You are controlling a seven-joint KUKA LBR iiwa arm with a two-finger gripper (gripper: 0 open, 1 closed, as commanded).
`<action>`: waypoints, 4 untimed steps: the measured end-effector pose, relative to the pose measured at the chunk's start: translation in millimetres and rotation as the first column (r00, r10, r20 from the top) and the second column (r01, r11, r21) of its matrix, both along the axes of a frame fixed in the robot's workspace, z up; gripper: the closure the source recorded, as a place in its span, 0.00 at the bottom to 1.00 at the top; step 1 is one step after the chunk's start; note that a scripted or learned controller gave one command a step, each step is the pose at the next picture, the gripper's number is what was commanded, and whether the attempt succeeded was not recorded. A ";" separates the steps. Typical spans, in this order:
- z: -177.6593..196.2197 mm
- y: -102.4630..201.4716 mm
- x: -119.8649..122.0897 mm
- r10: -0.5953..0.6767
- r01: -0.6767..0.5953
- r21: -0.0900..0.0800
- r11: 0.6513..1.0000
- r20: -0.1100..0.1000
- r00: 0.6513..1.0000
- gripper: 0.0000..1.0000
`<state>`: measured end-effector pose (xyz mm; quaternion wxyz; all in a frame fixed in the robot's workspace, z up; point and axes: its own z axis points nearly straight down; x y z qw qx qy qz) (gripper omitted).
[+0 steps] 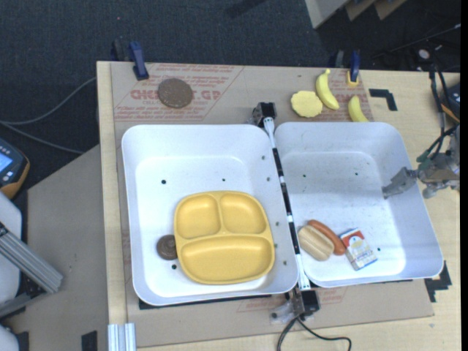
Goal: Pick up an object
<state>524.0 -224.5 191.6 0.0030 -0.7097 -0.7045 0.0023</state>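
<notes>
Hot-dog toy (319, 240), a tan bun with a red sausage, lies at the near edge of the right white bin (409, 258), touching a small red-and-white carton (358, 249), and in the camera view you will find both resting on the bin floor with nothing lifted. The grey two-finger gripper (398, 183) sits near the bin's right rim, well apart from them; you cannot tell its state, so judge the approach, grasp and lift as outstanding.

Yellow divided tray (223, 237): smooth plastic, slight sheen. White bins (146, 159): smooth, matt. Bench (117, 159) beneath bins: matt, wood-like board, printed red.
</notes>
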 end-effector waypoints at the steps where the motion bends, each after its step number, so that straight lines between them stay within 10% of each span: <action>1: -50.3 85.8 -19.9 0.014 -0.014 0.006 1.000 -0.001 1.000 0.00; 2: -109.8 110.5 -46.2 0.007 -0.007 0.001 1.000 0.004 1.000 0.00; 3: -96.9 109.2 -44.4 0.006 -0.006 -0.002 1.000 0.010 1.000 1.00; 4: -1.4 172.9 0.0 0.016 -0.016 -0.001 1.000 0.019 1.000 1.00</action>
